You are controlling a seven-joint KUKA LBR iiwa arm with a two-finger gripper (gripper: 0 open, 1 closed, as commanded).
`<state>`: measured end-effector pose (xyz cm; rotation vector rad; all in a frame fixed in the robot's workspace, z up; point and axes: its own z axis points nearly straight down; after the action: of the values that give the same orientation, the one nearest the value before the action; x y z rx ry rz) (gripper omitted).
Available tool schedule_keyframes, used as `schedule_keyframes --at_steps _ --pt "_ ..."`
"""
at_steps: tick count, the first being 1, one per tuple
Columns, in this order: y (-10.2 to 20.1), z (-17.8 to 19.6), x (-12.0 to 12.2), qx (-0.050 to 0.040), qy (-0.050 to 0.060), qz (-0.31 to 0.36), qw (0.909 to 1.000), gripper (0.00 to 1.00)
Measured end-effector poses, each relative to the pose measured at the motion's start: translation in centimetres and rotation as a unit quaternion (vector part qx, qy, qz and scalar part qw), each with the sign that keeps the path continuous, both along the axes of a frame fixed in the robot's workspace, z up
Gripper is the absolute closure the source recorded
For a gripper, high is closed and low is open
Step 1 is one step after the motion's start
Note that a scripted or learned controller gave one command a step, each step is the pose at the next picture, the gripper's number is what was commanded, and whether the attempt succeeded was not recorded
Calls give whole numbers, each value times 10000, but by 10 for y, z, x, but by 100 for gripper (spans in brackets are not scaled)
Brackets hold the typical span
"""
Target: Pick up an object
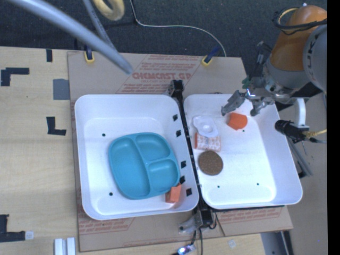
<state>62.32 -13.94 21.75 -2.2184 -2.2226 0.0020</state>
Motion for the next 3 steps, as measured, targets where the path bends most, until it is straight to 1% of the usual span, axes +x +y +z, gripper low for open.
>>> schedule_keyframes --at_steps 1,2,3 --pt "6 -45 -3 -2 21 -2 10000 0" --pt "4 -91 -9 -4 23 -5 10000 0" --pt "4 -130 -7 0 -39 -8 10000 0"
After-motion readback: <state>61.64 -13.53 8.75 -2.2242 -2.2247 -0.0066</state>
